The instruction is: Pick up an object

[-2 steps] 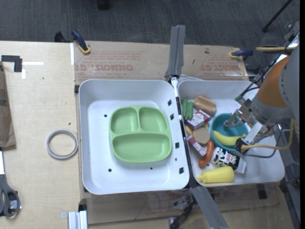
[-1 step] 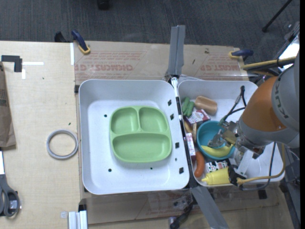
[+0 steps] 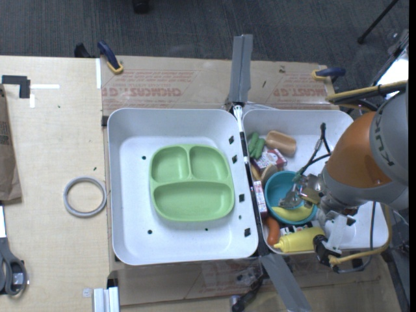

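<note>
Wooden bench (image 3: 52, 148), two white bins (image 3: 123, 174), one green tray (image 3: 192, 182), one blue bowl (image 3: 283, 188)

left bin (image 3: 123, 174): open around green tray (image 3: 192, 182) | right bin (image 3: 338, 117): crowded, blue bowl (image 3: 281, 188), mustard bottle (image 3: 298, 239), arm (image 3: 357, 158) overhead

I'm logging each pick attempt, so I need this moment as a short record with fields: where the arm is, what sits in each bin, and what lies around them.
arm: reaches in from the right, over the right bin
gripper: low over the blue bowl, fingers not clear
left bin: green divided plate, lying flat
right bin: blue bowl, yellow bottle, hot dog bun, green item, other small toys
bench, left: tape ring, scissors
holding: nothing visibly held
</note>
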Motion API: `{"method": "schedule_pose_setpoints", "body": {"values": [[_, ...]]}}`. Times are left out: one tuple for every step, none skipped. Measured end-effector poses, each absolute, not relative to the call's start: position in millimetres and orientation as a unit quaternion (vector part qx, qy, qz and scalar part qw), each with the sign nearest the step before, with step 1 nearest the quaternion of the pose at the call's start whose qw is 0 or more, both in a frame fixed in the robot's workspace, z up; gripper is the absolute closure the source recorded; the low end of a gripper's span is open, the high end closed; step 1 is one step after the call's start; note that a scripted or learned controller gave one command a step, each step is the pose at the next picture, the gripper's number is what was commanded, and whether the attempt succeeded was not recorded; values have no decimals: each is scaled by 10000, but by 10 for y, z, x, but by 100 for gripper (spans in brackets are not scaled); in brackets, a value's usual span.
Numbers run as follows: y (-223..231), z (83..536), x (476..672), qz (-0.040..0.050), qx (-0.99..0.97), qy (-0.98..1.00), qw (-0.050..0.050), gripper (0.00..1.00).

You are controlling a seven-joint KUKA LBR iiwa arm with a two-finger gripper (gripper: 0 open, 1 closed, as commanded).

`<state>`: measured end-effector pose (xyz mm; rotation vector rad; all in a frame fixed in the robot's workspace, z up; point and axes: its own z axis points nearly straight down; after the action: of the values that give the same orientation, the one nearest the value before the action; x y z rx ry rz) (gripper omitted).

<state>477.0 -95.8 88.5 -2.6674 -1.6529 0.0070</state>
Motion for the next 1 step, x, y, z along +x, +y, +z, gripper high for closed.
{"method": "schedule_pose_setpoints", "body": {"values": [[-1049,884,5497,40,-8803,-4744,-7,0]]}}
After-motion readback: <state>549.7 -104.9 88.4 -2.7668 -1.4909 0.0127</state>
